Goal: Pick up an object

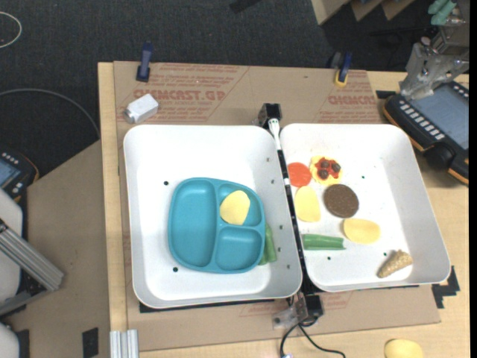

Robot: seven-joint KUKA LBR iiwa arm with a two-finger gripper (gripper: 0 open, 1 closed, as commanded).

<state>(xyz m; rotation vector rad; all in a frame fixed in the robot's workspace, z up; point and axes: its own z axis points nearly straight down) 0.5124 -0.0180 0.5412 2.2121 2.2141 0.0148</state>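
Cardboard-topped bench (223, 88), two white bins side by side. Left bin (149, 155) holds a teal divided tray (195, 226), with a yellow piece (235, 207) in its upper-right compartment and a green strip (269, 246) against its right edge. Right bin (387, 155): orange disc (299, 174), yellow piece with dark berries (326, 168), brown disc (340, 200), yellow lump (307, 203), yellow oval (361, 230). Green pod (323, 242) lies flat, long axis left-right. Tan cone (395, 262) lies near the front-right corner, tip pointing front-left. Pincer state: can't tell.
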